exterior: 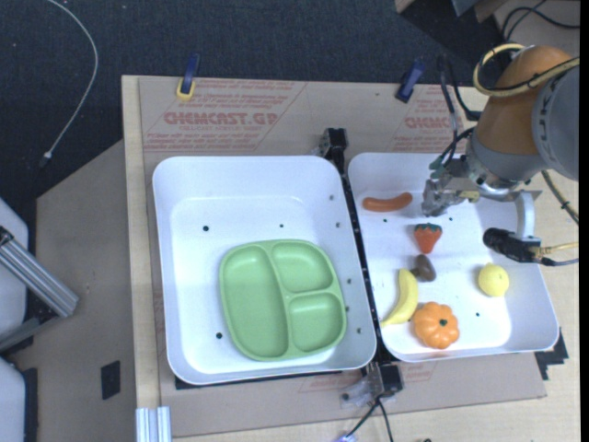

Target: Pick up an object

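Arm poised over the right bin, toy foods laid out below it.

The grey arm with its orange band (515, 109) reaches over the right shallow white bin (538, 325); the left shallow white bin (184, 201) bears a pale green divided plastic plate (281, 297). The two-finger gripper (440, 201) hangs at the right bin's far side, nothing seen between it, and I cannot tell its state. Just beside it, toward the left bin, lies an orange-red toy sausage (387, 203), long axis across the bin. A small red toy strawberry (427, 238) sits just nearer the camera, probably the closest target.
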Tool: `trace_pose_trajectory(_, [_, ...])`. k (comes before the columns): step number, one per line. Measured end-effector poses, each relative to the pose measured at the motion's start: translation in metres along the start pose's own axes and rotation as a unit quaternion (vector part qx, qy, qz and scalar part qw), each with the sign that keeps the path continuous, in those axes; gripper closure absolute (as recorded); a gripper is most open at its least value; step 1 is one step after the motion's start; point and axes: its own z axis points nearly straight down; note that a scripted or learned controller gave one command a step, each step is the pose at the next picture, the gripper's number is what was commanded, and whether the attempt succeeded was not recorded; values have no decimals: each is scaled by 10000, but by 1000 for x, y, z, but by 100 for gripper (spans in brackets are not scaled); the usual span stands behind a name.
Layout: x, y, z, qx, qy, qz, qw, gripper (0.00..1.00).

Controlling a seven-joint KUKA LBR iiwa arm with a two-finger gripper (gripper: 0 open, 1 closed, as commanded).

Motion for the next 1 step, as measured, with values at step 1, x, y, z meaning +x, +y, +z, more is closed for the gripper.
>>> trace_pose_trajectory(1, [-5, 0, -44, -16, -7, 1, 10000, 100])
